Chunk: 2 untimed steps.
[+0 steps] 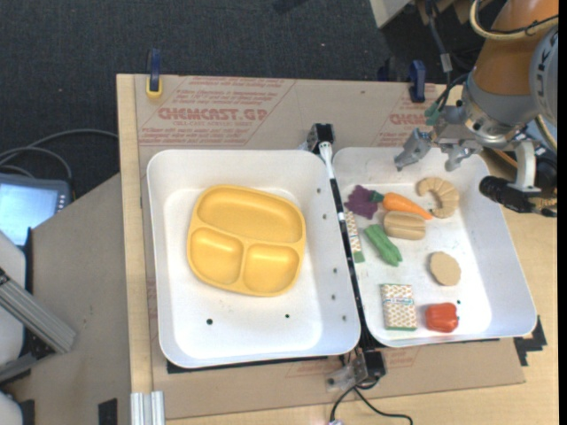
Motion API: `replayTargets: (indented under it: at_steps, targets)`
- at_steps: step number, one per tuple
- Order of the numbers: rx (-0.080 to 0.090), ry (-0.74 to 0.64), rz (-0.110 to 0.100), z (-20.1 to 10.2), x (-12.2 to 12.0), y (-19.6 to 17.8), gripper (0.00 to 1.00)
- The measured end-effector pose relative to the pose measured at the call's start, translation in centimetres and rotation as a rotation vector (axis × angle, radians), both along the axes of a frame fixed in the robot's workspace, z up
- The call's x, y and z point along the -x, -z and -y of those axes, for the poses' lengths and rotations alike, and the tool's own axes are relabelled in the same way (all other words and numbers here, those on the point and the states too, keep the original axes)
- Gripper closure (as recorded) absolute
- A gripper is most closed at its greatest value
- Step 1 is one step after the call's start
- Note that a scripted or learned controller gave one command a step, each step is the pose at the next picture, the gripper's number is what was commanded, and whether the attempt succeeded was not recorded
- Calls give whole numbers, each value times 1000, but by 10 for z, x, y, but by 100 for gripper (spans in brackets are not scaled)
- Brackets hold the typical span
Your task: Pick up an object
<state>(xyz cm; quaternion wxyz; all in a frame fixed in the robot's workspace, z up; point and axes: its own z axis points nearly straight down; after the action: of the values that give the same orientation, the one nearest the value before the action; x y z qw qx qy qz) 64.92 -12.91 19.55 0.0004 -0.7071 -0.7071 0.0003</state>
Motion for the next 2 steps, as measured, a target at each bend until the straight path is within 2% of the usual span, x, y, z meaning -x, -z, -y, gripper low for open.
replayTargets:
  at_steps: [1,2]
  targets:
    - [-2,1,-9,-4,27,118,0]
    - [1,1,2,-3,24,100,100]
